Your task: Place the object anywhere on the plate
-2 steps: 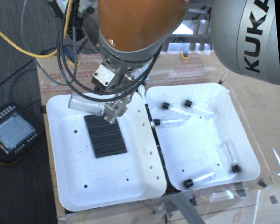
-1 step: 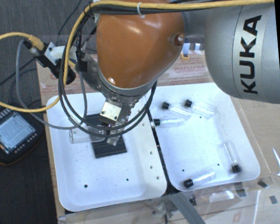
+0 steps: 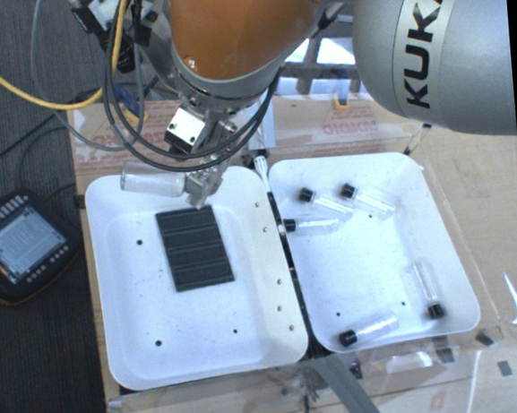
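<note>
Vial: clear tube lying on its side at the far-left corner of the left bin, up on the sloped wall near the rim. Its right end runs in toward the gripper. It's not on the plate, it sits just beyond the plate's far-left corner.
Plate: dark ribbed rectangle lying flat on the floor of the left bin, a bit toward the far side, with its long side running away from the camera and slightly skewed.
Gripper: hanging right over the far edge of the plate, just beside the right end of the vial. Honestly can't tell whether the claw is wide or narrow from this angle, and I can't make out if it has any grip on the tube either.
Arm: big orange band and grey body filling the top of the view, with KUKA lettering on the right.
Left bin: white and shallow, a few dark specks on the floor.
Right bin: touching the left one along the middle and holding five clear tubes with black caps. Three lie near the far side, one by the right wall and one by the near edge.
Pendant: handheld screen unit on the dark mat, well left of the bins.
Cables: a yellow loop plus black ones, hanging top left.
</note>
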You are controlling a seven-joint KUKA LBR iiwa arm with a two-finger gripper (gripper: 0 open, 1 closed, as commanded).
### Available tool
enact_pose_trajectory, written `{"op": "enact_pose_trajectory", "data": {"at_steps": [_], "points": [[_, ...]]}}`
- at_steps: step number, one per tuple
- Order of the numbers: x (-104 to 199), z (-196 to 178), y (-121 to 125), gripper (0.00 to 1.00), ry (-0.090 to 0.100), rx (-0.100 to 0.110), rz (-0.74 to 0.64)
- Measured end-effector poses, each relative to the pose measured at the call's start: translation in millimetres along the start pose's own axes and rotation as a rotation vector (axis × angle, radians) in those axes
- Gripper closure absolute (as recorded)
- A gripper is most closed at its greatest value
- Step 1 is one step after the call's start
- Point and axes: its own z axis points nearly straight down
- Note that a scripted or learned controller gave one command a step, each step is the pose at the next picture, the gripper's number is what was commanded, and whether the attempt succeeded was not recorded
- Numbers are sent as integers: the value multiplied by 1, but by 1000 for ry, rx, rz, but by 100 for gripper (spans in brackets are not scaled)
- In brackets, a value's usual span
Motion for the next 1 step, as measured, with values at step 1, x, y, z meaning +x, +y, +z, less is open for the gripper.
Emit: {"op": "enact_pose_trajectory", "data": {"at_steps": [1], "points": [[-32, -33, 26, 100, 0, -1, -395]]}}
